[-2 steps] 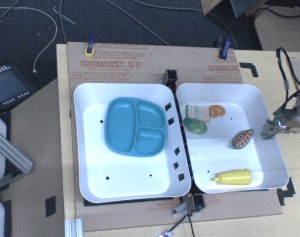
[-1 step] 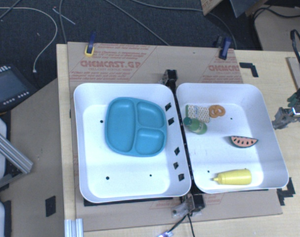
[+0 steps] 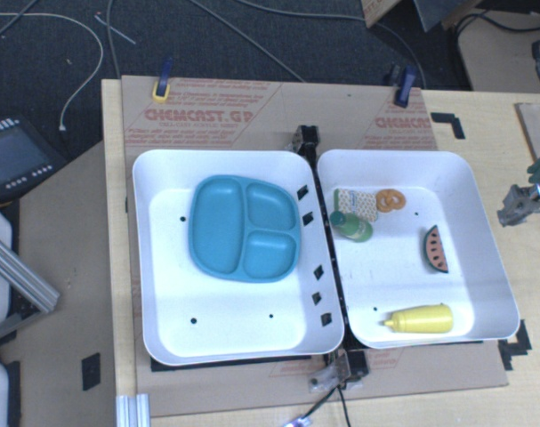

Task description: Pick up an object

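**Gripper at the bench's right edge, toys lying in the right bin**

Nearest the camera, in the right bin (image 3: 483,238), a yellow mustard bottle (image 3: 420,319) is seen lying on its side at about five o'clock in that bin, its nozzle turned toward nine o'clock. Farther up, a watermelon slice (image 3: 435,249), red with a dark rind, is laid near the bin's three o'clock wall. Toward eleven o'clock a green toy (image 3: 350,227) is found touching a pale dotted piece (image 3: 358,205), with an orange ring (image 3: 390,200) just beside them. In the left bin (image 3: 154,238) a blue divided plate (image 3: 245,228) is set.

The gripper (image 3: 521,202) is seen outside the right bin, at three o'clock from the watermelon slice and well apart from it. Nothing is seen between its fingers; how far they are parted cannot be told.
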`<state>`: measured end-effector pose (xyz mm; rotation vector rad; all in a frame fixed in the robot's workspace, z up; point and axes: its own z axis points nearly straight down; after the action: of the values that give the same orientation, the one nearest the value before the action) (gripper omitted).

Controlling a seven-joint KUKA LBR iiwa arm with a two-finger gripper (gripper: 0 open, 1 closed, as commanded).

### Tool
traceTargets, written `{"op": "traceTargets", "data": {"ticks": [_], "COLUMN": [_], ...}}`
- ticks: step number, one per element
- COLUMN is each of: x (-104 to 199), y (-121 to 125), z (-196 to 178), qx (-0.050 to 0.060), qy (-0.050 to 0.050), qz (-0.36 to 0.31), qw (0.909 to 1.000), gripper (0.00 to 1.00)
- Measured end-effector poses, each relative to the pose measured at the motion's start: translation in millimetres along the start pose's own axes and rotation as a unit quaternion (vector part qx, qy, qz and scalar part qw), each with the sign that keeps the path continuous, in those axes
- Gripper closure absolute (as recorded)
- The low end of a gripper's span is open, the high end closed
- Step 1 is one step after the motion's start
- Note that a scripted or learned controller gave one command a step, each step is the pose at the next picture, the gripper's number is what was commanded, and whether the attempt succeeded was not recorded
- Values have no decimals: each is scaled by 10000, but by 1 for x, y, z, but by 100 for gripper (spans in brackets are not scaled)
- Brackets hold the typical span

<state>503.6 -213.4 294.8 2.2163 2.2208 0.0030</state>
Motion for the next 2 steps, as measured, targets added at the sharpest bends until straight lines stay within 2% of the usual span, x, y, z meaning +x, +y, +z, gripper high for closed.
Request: {"op": "traceTargets", "data": {"ticks": [1,2], "x": [42,104], "y": [12,18], "z": [10,20], "qx": [23,29], "qy": [18,26], "qz": [-16,-27], "qw": [10000,10000], "gripper": [100,100]}}
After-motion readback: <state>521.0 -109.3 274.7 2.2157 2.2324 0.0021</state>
